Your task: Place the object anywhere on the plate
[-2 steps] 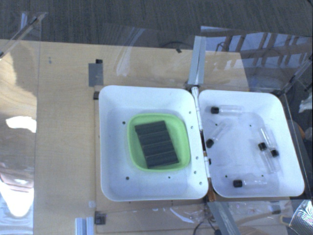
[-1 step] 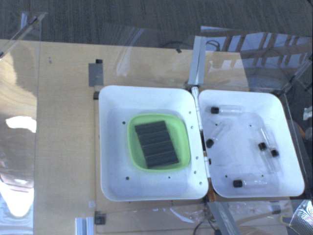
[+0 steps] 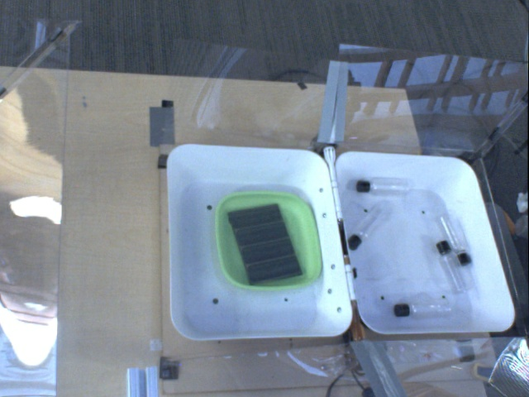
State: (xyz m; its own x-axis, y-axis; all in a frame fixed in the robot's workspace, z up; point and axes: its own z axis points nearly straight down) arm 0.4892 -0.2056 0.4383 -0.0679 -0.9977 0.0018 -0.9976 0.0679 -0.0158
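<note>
Left bin (image 3: 186, 246): green plate (image 3: 227, 259) bearing a dark ribbed block (image 3: 264, 244).
Right bin (image 3: 488, 246): clear black-capped tubes (image 3: 382, 186).
Gripper state: cannot tell.

Grey arm (image 3: 512, 369), barely at lower-right corner

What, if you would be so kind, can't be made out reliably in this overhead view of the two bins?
- Clear tubes in the right bin: their see-through bodies blend into the white floor; mainly the black caps stand out.
- Dark ridged block on the green plate: too small to tell its material.
- Metallic object, bottom right corner: cut off by the frame edge.
</note>
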